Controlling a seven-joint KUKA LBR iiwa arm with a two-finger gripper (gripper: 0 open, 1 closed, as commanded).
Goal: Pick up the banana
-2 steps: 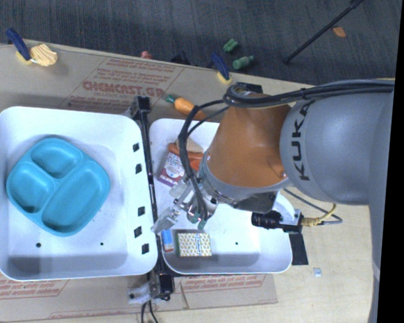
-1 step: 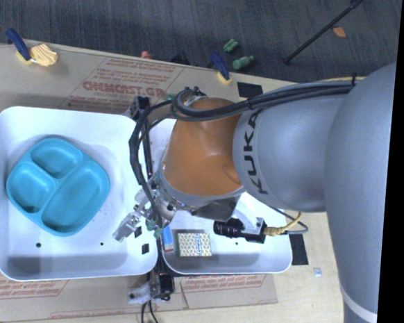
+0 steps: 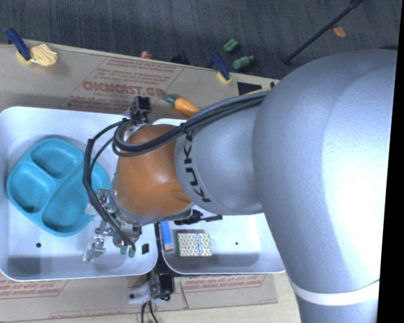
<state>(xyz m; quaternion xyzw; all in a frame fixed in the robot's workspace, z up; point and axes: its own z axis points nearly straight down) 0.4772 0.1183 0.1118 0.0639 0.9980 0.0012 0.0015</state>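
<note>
the hand point(image 3: 112, 244) is hanging low over the near floor of the left bin point(image 3: 6, 177), just beside the blue divided tray point(image 3: 47, 187); whether it is apart or together i cannot tell, and nothing is showing in its grip. the orange-banded wrist point(image 3: 152, 174) is arching in from the right and covering the seam where the two bins meet, which is probably why no banana can be made out. the right bin point(image 3: 250, 259) is carrying a small patterned box point(image 3: 194, 244), and an orange-tipped tool point(image 3: 182, 105) is lying on the cardboard-covered desk point(image 3: 111, 80) behind.

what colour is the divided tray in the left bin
Light blue tray, seen in the camera view.
</note>
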